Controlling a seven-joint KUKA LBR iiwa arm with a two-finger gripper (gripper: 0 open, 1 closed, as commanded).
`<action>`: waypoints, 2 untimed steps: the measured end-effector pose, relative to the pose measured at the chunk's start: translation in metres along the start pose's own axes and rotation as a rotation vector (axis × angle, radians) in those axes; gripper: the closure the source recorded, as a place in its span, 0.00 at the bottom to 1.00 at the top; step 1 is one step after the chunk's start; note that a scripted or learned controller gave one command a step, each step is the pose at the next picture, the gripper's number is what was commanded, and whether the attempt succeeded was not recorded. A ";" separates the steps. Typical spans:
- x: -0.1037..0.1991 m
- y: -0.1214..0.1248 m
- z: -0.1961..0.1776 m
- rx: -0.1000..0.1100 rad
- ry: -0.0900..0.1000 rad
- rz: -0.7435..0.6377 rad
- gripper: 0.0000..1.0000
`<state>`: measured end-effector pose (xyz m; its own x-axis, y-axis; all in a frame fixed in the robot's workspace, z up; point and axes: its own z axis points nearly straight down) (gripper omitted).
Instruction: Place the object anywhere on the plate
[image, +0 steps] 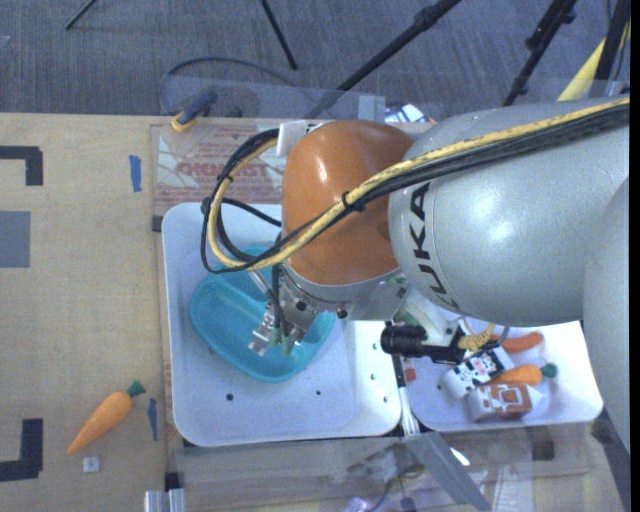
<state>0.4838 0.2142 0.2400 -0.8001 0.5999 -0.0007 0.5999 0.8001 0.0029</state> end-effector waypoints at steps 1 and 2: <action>-0.002 0.000 -0.010 -0.003 -0.002 0.003 1.00; -0.040 -0.054 0.002 0.003 0.001 0.036 1.00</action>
<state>0.4832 0.1470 0.2379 -0.7779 0.6284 0.0004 0.6284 0.7779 -0.0003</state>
